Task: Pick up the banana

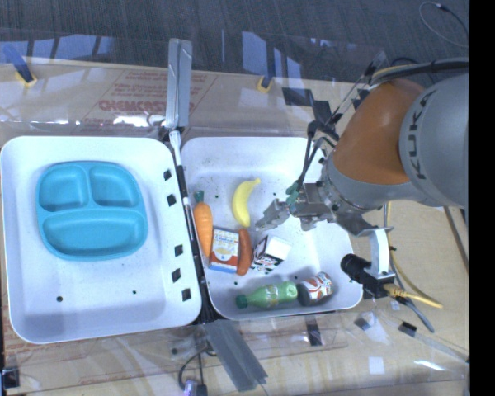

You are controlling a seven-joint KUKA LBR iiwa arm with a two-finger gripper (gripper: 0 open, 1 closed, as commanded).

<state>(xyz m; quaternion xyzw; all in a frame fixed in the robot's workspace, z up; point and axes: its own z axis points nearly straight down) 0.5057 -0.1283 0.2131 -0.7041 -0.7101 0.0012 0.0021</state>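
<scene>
Banana (pixel 245 200) lies loose on the bin floor, just left of the gripper (pixel 274 214). Nothing lifted yet; the whole pick remains. Gripper seems parted and empty, though it's blurry.

Two bins sit side by side on the bench. The left bin (pixel 16 246) holds a divided tray (pixel 89 207) in its upper half. In the right bin (pixel 231 148), the banana (pixel 244 200) lies near the middle, toward the back. A carrot (pixel 203 228) lies left of it, along the left wall. A small carton (pixel 224 248) sits just right of the carrot, with a sausage (pixel 245 252) against its right side and a small packet (pixel 270 252) beyond that. A bottle (pixel 271 295) and a can (pixel 316 288) lie end to end along the front wall. The gripper (pixel 274 215) hangs just right of the banana, above the packet.
</scene>
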